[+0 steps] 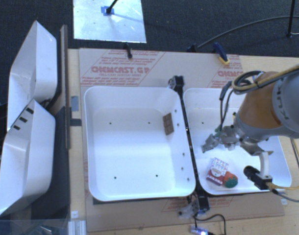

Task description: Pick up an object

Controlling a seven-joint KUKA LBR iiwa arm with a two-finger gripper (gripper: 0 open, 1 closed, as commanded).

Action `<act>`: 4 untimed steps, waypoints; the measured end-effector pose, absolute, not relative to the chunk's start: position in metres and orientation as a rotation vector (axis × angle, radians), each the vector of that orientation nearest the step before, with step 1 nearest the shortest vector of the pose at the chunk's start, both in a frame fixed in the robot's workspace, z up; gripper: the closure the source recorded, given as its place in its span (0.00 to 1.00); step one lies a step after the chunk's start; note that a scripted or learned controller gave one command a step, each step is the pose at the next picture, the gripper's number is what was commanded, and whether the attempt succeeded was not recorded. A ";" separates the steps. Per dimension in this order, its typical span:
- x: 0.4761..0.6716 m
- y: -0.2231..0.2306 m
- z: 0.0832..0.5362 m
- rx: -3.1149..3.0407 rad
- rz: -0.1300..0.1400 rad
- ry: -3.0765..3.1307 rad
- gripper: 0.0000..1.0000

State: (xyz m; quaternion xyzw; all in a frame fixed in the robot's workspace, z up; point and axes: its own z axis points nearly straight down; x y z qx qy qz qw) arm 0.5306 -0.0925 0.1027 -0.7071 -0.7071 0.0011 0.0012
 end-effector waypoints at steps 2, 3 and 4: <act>0.537 -0.093 0.158 -2.223 -0.004 -2.224 1.00; 0.544 -0.091 0.218 -2.223 -0.005 -2.225 1.00; 0.544 -0.091 0.266 -2.223 -0.005 -2.225 1.00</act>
